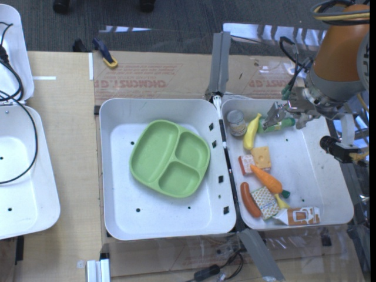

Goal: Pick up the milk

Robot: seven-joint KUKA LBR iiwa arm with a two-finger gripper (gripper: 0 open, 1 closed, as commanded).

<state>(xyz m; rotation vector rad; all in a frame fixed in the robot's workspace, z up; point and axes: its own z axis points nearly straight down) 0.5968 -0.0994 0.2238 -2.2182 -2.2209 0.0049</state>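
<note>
Your pick is not yet made: the milk carton (303, 215) lies on its side at the right bin's (329, 187) near edge, well apart from the gripper (276, 121), which hovers near the banana (252, 132).

This is a robot lab or test workshop, not a home. A big grey and orange robot arm (339, 51) stands over a workbench (153, 75) covered with flattened cardboard that bears printed lettering. Two shallow white bins (108, 157) sit side by side on it, bolted through holes in their floors and joined by grey metal brackets (221, 63). The right bin holds small toy food pieces, the left a green divided plate (170, 157). Black cables (14, 87) loop over more white trays at the left. Grey office carpet and the wheels of a chair (103, 2) show beyond the bench.
</note>
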